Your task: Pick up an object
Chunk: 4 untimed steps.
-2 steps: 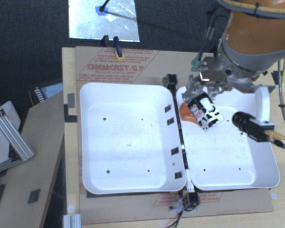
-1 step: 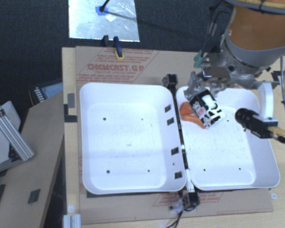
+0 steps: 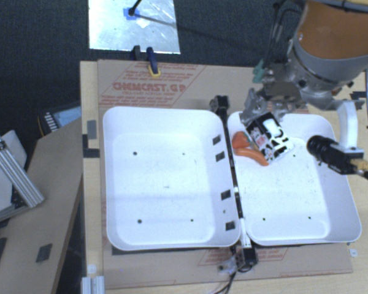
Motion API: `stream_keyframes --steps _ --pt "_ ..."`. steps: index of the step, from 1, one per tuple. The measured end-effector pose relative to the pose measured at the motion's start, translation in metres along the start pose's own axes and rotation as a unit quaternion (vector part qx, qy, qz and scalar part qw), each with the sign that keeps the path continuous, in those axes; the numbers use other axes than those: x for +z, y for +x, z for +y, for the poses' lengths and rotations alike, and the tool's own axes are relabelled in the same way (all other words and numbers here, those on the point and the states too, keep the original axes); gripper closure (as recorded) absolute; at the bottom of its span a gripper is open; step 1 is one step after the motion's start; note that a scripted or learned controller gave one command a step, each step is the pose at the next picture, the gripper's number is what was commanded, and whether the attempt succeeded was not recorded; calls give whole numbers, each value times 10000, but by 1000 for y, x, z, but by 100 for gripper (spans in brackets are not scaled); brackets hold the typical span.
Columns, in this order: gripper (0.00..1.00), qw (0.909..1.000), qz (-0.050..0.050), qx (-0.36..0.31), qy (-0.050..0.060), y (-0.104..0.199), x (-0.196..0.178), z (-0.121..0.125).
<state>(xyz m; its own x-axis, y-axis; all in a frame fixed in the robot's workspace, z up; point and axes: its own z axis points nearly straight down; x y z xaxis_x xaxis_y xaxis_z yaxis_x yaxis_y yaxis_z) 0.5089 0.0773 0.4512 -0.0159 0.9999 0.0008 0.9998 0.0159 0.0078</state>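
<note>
An orange, curved object (image 3: 248, 147) lies in the right bin (image 3: 306, 225) near its far left corner. My gripper (image 3: 270, 138) hangs low over that corner, its black-and-white tip just right of the orange object and overlapping its upper edge. I cannot tell whether the tip touches the object. The grey arm with its orange band comes down from the upper right and hides the bin's far rim.
The left bin (image 3: 165, 182) lies beside the right one, with a black hinge strip (image 3: 230, 170) between them. A black cylinder on a white bracket (image 3: 331, 152) sticks out over the right bin's right side. A foil sheet (image 3: 134, 17) lies beyond the bench.
</note>
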Motion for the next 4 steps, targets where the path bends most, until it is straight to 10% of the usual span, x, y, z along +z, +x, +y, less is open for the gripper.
stream_keyframes --steps 1,2,3,4 --pt "100 10000 1 -25 -9 0 -11 1" --pt "100 9999 -17 95 84 -34 130 31" --pt "100 10000 0 52 45 -11 130 -6" --pt "100 10000 -7 85 35 -54 131 -24"
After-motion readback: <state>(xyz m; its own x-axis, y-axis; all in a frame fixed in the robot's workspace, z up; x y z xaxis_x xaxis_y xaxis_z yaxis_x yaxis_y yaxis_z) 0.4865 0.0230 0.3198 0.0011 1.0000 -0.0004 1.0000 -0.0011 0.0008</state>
